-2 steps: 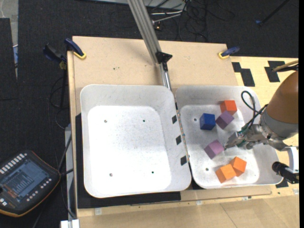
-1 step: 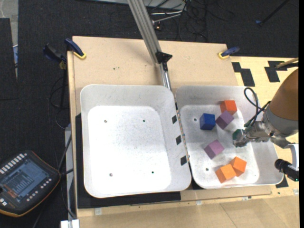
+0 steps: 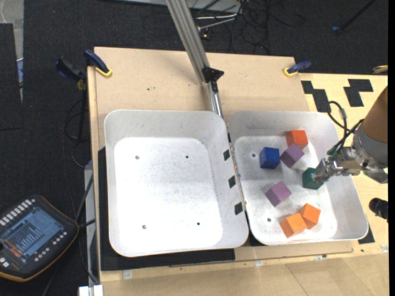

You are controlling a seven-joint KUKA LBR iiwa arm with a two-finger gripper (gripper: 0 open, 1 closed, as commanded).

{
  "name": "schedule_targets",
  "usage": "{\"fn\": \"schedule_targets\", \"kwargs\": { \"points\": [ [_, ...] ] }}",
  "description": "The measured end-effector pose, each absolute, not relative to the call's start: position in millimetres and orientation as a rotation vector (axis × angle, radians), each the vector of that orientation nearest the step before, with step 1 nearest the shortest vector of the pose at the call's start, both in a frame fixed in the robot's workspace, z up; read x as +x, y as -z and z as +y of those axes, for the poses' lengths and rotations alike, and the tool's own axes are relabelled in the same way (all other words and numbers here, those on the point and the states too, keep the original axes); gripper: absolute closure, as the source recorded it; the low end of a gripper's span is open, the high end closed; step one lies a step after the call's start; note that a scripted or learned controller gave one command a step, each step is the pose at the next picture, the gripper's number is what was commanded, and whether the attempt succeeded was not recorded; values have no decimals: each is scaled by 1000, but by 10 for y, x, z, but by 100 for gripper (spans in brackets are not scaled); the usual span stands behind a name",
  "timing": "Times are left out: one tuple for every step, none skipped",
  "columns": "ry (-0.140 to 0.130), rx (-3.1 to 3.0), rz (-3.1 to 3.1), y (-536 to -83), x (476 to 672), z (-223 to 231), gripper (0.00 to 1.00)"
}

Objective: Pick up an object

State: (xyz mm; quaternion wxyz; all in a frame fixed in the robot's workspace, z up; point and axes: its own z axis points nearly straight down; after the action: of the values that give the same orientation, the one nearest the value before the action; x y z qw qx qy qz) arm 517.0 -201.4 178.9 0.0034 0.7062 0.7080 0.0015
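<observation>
Near the right bin's right edge, gripper hovering touching a dark green cube, grip state impossible to tell.

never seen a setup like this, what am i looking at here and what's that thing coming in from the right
This is one picture from a camera fixed above a wooden bench, looking down at a slant. The grey thing entering from the right is a robot arm; at its tip is a gripper meant to pick things up. Two shallow white bins sit side by side: the left bin and the right bin. The right one holds small blocks: three orange, two purple, a blue block and a green block. The gripper sits right at the green block, but I cannot tell whether it actually grips it.
</observation>
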Motion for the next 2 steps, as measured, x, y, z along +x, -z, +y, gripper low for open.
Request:
{"fn": "schedule_targets", "kwargs": {
  "points": [
    [-5,2212,2219,-2423,5154,-2005,100],
    [-2,2215,2221,-2597,5167,-2005,100]
  ]
}}
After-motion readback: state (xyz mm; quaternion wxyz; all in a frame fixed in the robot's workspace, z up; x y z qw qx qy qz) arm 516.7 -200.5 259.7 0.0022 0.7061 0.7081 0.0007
